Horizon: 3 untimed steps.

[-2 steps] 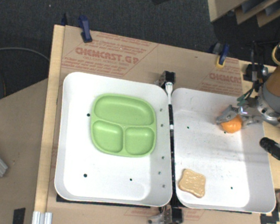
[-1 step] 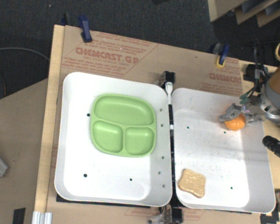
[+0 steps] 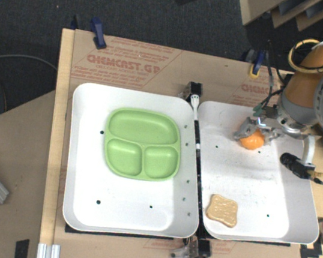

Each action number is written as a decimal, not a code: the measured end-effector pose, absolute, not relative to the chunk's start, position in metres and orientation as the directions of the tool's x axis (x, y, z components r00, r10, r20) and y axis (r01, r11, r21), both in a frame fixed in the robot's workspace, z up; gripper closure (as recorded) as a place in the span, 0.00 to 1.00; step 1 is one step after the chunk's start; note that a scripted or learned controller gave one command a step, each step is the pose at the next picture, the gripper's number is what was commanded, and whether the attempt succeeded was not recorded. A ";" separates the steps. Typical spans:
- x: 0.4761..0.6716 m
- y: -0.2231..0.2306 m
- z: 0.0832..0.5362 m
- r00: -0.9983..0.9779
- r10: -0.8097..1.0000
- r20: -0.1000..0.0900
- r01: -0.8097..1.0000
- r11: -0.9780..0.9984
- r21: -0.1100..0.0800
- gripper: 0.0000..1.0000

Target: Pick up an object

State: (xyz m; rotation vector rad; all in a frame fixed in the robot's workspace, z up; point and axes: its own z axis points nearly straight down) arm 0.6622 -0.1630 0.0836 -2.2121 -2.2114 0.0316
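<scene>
Tool [image 3: 253, 134]: upper right of frame, fingers clamped on the orange ball [image 3: 252, 141]
Cracker [image 3: 223, 210]: lower right bin [image 3: 282, 211]
Green plate [image 3: 142, 144]: left bin [image 3: 82, 167]

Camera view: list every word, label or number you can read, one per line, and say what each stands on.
"CHEMCAST G P": red print on the brown board under the bins, behind the left bin.
Smaller red lines around it: too blurred to read.
Red print on the board behind the right bin: too faint to read.
</scene>
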 end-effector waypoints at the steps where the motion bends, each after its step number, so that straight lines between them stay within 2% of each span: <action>1: 0.574 -0.095 0.087 0.000 1.000 0.001 1.000 0.000 0.000 1.00; 2: 0.576 -0.015 0.191 -0.009 1.000 0.002 1.000 0.009 0.010 1.00; 3: 0.501 0.037 0.212 -0.005 1.000 0.004 1.000 0.005 -0.007 1.00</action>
